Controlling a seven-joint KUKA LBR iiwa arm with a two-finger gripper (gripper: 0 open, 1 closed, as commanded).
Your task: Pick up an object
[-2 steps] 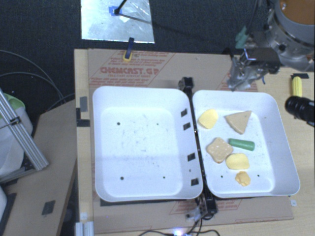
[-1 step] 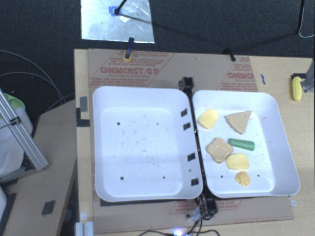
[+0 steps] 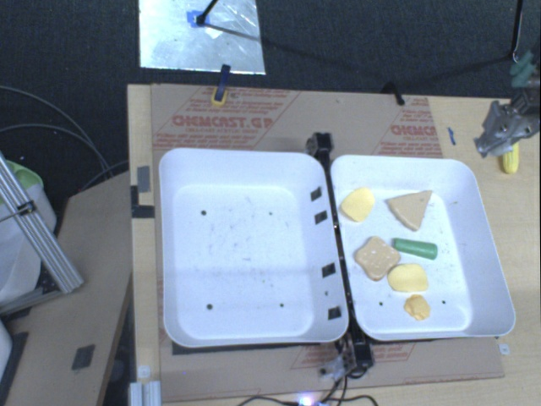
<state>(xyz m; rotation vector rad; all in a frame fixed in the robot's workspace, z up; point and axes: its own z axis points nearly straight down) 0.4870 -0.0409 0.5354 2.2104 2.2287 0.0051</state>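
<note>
I am parking the tool [image 3: 507,138] beyond the right bin [image 3: 482,218], its grip state unreadable, leaving the food pieces [image 3: 397,248] below-left of it unobstructed.

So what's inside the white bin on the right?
The right bin holds six toy foods: a yellow round piece, a tan wedge, a green stick, a tan slice, and two more yellow pieces. None covers another; whatever lies beneath them is hidden.

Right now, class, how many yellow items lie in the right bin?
3. One yellow piece lies at the upper left beside the divider, one lies low in the middle, and the smallest lies just below that.
</note>
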